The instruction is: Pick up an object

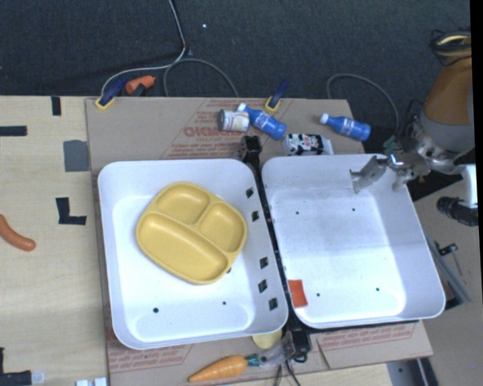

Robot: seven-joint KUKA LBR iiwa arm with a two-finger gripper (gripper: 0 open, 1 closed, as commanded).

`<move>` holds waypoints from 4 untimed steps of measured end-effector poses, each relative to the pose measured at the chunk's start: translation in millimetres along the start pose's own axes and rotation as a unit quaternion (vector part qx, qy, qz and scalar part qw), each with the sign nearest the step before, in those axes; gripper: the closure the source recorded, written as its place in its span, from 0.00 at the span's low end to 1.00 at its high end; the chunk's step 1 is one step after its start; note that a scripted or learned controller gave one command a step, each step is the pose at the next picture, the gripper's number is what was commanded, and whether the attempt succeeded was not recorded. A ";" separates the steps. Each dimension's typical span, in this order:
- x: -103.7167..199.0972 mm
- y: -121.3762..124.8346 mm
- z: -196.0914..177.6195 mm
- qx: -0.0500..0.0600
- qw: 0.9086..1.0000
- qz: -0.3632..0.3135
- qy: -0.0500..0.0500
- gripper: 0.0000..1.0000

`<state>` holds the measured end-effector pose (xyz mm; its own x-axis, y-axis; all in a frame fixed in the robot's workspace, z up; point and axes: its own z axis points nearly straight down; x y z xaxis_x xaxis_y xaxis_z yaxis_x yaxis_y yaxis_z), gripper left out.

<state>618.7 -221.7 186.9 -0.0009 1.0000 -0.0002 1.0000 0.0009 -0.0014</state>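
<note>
The yellow divided plate point(193, 231) lies in the left bin point(127, 313), a little toward the far side and nearer the wall shared with the other bin. It has 3 compartments and it lies flat, turned at an angle to the bin walls. Nothing touches it.

In the right bin point(406, 301) I see a small orange block point(296, 293) at the near left corner, just beside the dividing wall. The rest of this bin floor shows only some small dark dots.

The gripper point(378, 174) is over the far right corner of the right bin, at its rim. Its fingers look a little apart and there is no object between them. The arm point(449, 99) comes in from the right edge, well apart from the plate.

On the cardboard beyond the far rims lie 2 blue bottles: one point(268, 123) near a small white jar point(234, 120), the other point(346, 127) more to the right. Between them is a black and white packet point(307, 144). A carrot point(218, 369) lies in front of the near rim of the left bin. A sausage point(14, 232) lies on the wooden bench near its left edge.
</note>
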 end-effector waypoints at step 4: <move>121.4 43.3 90.9 -0.001 1.000 -0.001 -0.001 1.00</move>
<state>661.7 -100.3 95.9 -0.0024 1.0000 -0.0028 1.0000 0.0024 0.0010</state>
